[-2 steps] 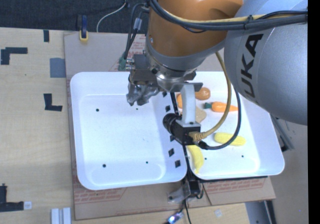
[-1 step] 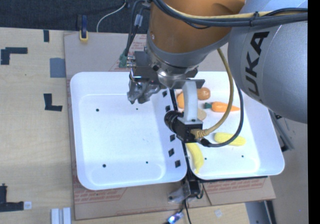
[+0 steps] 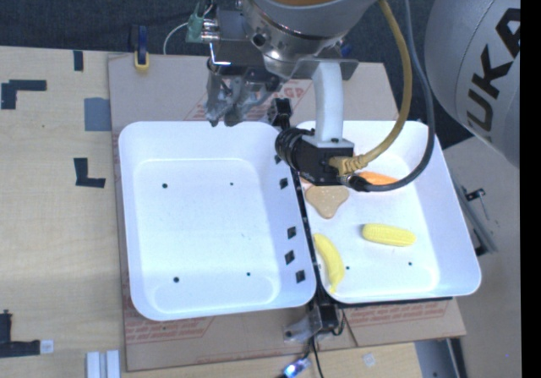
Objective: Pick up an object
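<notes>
Grey two-finger tool [image 3: 230, 106] poised over far rim of left shallow white bin [image 3: 203, 224]; apart or together, impossible to tell. In right white bin [image 3: 444, 216], near side: yellow toy corn cob [image 3: 389, 235], yellow banana [image 3: 330, 260], tan flat piece [image 3: 325, 200], orange carrot-like piece [image 3: 379, 179].

Left bin [image 3: 203, 228]: white, four small black dots on its floor.
Right bin [image 3: 427, 199]: white.
Banana [image 3: 330, 260]: yellow.
Corn cob [image 3: 389, 235]: yellow.
Carrot [image 3: 378, 180]: orange.
Flat piece [image 3: 326, 201]: tan.
Worktop [image 3: 51, 224]: pale wood tone, black and grey marks.
Cardboard [image 3: 161, 89]: brown, red print.
Arm [image 3: 482, 55]: grey, orange band.
</notes>
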`<state>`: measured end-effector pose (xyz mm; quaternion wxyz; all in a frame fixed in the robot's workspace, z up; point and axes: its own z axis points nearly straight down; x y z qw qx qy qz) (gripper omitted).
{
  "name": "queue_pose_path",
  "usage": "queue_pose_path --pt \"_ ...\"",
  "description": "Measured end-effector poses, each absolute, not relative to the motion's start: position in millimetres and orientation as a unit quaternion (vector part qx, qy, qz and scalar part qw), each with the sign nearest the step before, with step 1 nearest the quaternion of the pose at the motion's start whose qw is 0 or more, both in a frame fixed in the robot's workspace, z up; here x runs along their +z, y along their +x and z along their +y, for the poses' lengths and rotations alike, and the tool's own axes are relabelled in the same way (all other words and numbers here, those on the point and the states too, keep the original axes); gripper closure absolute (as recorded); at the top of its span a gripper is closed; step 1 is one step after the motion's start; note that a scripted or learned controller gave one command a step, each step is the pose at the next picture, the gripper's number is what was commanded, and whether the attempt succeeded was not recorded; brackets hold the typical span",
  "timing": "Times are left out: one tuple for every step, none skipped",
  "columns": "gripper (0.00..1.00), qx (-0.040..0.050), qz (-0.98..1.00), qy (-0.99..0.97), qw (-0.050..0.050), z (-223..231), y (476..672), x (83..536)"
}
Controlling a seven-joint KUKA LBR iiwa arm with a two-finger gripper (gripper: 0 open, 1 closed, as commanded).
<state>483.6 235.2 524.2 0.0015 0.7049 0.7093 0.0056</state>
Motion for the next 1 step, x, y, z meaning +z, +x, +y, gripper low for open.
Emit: queue_pose_path --pt "1.0 -0.0012 0.709 0.705 0.0 234.1 483.5 527.4"
